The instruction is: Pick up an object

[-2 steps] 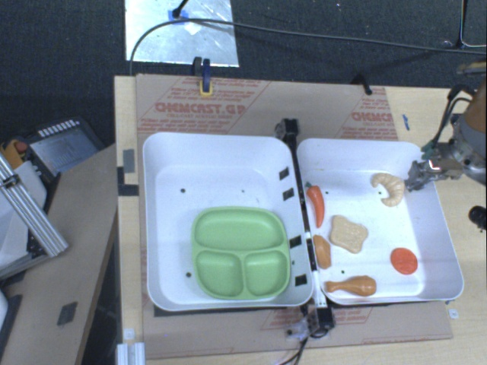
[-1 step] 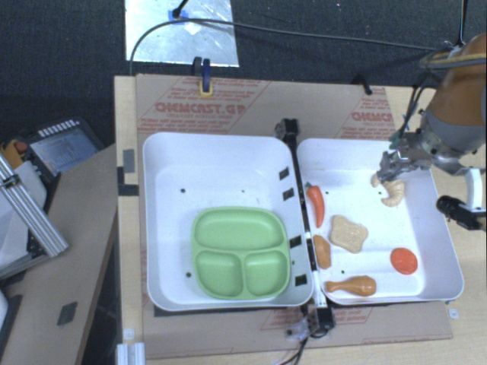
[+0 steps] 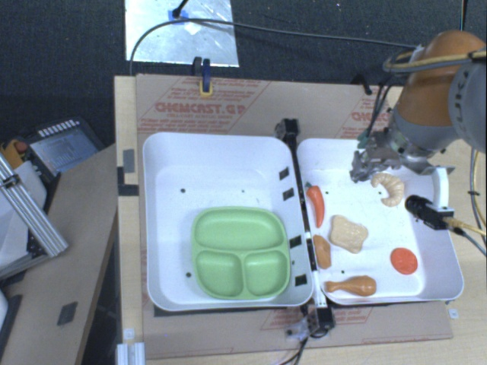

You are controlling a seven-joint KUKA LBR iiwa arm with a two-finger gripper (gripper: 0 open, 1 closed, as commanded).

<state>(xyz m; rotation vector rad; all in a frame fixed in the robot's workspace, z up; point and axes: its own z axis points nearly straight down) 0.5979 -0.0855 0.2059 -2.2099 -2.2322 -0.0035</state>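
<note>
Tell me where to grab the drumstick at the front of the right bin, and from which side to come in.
Take the drumstick across its thick rounded body toward its left end, probably from straight above. It lies flat and lengthwise along the front wall of the right bin, so fingers closing front to back would span its width. The narrow bone end on the right offers less to pinch. The front finger has little room by the wall.

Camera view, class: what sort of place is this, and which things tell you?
Probably a robotics lab test bench: a robot arm reaching over two white bins, toy food such as a red pepper, and loose cables across the backdrop.
</note>
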